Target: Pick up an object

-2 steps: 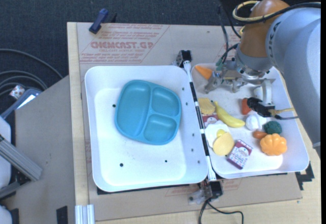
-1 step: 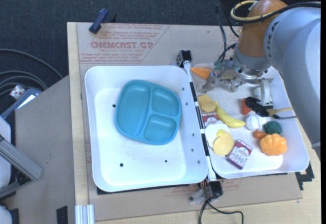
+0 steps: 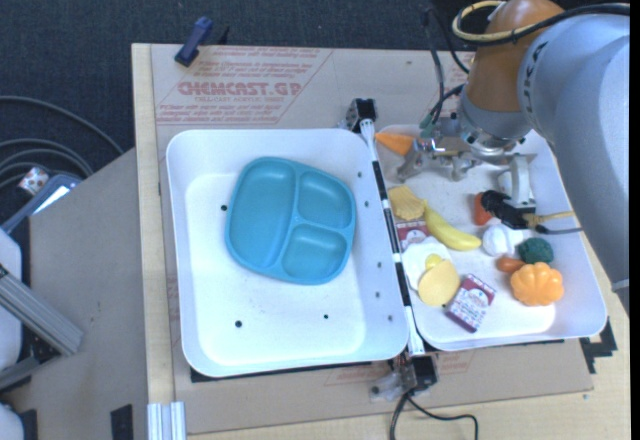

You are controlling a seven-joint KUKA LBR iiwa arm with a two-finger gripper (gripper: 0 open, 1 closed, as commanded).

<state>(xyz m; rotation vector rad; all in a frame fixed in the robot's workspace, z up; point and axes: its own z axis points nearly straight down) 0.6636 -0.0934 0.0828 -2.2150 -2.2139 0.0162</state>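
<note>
My gripper (image 3: 433,166) hangs low over the back left part of the right bin (image 3: 580,323), open, with bare bin floor between its fingers. An orange carrot piece (image 3: 394,141) lies just left of it, by the bin's back corner. In front of the gripper are a yellow chip-like piece (image 3: 405,200) and a banana (image 3: 451,232). Further forward lie a lemon (image 3: 437,281), a red packet (image 3: 468,306), an orange pumpkin (image 3: 537,285), a broccoli (image 3: 537,250) and a white egg (image 3: 496,242).
The left bin (image 3: 200,328) holds a blue divided plate (image 3: 291,219). A blue clip (image 3: 192,41) lies on the cardboard behind the bins. The grey arm with its orange band (image 3: 505,48) reaches over the right bin's back right.
</note>
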